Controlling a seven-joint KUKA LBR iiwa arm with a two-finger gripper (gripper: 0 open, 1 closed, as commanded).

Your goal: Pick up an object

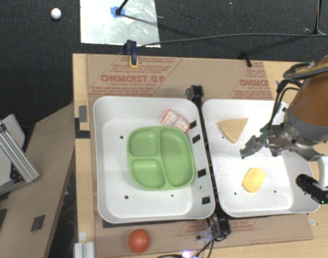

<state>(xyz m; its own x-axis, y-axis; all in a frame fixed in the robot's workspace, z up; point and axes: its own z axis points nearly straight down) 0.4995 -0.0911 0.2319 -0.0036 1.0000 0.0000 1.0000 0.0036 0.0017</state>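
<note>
Reaching in over the right bin (228, 206), the hand (253, 145) is hanging low near the bin's middle, its dark fingers pointing toward the divide between the two bins; whether they are spread or pressed together cannot be told from this angle, and nothing is showing between them. Behind the hand, the grey arm (308, 128) with its orange band is filling the bin's far right side.

Just below the hand, a yellow lump (253, 180) is lying on the bin floor, apart from the fingers. Up and slightly left of the hand, a tan wedge (232, 129) is lying flat near the bin's top edge, also untouched.

Left of the hand, across the divide, the left bin (107, 198) is holding a green divided plate (160, 157) in its middle. A small pink-and-white packet (175, 119) is sitting at the plate's upper rim.

Well down and left of the hand, outside both bins, a red-orange ball (139, 240) is resting on the bench (153, 74) near its front edge.
</note>
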